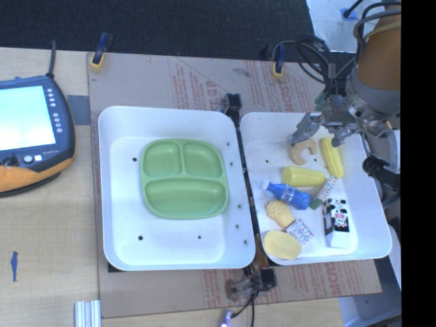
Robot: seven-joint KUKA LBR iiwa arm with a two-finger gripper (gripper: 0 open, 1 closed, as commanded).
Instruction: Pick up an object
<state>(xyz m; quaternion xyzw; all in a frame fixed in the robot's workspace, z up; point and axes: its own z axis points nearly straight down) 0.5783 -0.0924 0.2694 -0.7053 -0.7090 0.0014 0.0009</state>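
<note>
Camera view: end effector (320, 133) hovers over right bin (381, 213), fingers spread apart, gripping nothing. Corn (332, 157) lies just below it; bottle (288, 195) lies lower, near bin centre.

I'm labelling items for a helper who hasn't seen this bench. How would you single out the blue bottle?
Look in the right-hand white bin, the one crowded with small items, not the one with the green tray. Near its middle, the blue bottle lies on its side just below a yellow block. It is the only blue item there.
</note>
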